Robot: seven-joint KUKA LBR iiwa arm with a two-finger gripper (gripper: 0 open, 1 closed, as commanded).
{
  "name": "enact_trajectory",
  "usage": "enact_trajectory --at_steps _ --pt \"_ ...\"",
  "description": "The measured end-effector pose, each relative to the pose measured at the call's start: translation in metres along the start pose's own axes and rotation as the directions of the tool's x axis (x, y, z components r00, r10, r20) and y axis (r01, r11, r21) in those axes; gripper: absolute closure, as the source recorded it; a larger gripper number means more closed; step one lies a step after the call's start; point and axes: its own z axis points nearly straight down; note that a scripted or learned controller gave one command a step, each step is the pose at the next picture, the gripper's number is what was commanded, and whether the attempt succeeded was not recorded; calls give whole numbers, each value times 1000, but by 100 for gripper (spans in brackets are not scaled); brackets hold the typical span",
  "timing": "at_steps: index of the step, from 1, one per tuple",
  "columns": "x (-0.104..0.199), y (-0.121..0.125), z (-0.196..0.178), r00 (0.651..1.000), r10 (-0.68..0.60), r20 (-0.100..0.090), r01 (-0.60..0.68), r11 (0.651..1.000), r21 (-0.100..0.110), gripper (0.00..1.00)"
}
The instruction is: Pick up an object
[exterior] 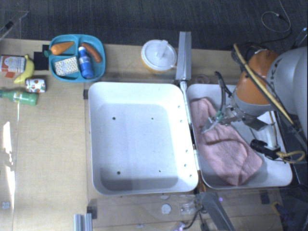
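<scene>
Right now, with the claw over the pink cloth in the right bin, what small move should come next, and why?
Probably ease the claw straight down onto the pink cloth. It sits over the cloth's upper left part, the only thing lying in the right bin, with no fabric visibly caught yet.

left bin [139,138] — open floor | right bin [284,177] — pink cloth [224,146] covers most

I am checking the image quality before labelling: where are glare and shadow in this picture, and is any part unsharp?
In the camera view, a bright glare streak lies on the bench at the left edge; a soft shadow darkens the near end of the left bin; the pink cloth is evenly lit; the gripper looks slightly soft, so its fingers are hard to read.
</scene>
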Motion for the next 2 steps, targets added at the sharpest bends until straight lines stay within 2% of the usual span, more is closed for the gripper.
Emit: enact_trajectory --at_steps 1,2 --pt "0 3 -12 1000 -3 2 3 1000 -7 100" --pt "0 3 -12 1000 -3 2 3 1000 -7 0"
